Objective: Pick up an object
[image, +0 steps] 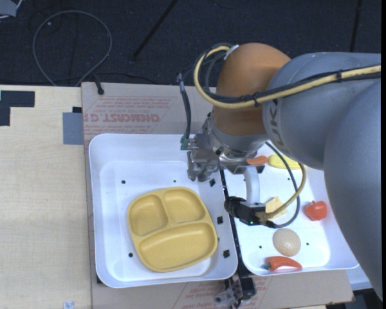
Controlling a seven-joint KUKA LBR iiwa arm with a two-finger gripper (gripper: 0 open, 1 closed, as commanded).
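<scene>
Locate plate [172, 229] below-left of fingers [198, 166], in left bin [116, 172]. Treat finger spread as unknown: cannot tell from this angle. Find egg [286, 242] and pepper [316, 210] well right, lower. Select one target, centre above it, descend straight, clear of the bin wall.

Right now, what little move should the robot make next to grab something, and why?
Probably slide the pincer sideways, over the right bin. It hangs above a bare corner of the left bin, beyond the yellow plate, which looks too wide and flat for it to grab. Smaller things, like the beige egg and the small red thing, lie in the right bin.
</scene>
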